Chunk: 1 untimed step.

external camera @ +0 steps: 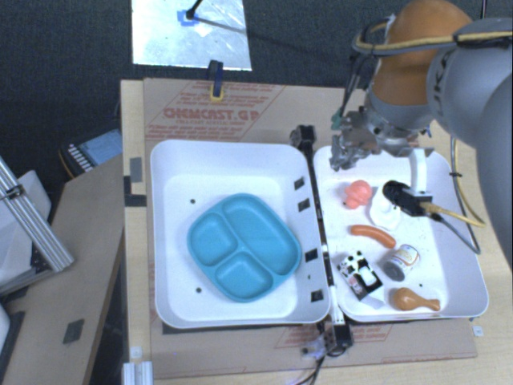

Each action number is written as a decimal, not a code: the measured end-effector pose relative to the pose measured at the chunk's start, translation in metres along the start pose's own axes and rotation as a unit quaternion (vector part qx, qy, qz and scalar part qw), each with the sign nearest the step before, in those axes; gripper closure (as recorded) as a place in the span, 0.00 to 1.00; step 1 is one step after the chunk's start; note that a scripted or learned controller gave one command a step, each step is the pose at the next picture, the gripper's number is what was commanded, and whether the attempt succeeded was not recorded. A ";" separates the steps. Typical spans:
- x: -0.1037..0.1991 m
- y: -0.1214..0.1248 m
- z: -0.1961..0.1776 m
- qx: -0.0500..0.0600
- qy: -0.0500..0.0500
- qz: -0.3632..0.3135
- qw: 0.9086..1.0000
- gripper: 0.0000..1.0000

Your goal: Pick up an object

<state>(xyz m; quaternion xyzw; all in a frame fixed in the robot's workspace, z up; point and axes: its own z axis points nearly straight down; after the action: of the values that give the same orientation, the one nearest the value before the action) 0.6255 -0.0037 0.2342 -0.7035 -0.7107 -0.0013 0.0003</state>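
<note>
The gripper (343,157) hangs just above-left of the pink ball (358,192), and its finger state cannot be told.

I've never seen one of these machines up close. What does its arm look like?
The arm is thick, rounded and grey, with a bulging orange band above the wrist. Thin yellow and dark cables loop around that band. Below it sits a small metal gripper.

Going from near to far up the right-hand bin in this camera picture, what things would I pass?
Brown drumstick-shaped toy → black and white block → small can → orange sausage → pink ball → the gripper at the far end.
</note>
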 end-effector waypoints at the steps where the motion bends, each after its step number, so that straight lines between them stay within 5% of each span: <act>1: 0.056 0.012 -0.008 -0.001 0.000 0.000 1.000 1.00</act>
<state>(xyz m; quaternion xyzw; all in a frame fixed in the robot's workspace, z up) 0.6371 0.0524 0.2422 -0.7033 -0.7109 -0.0023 -0.0003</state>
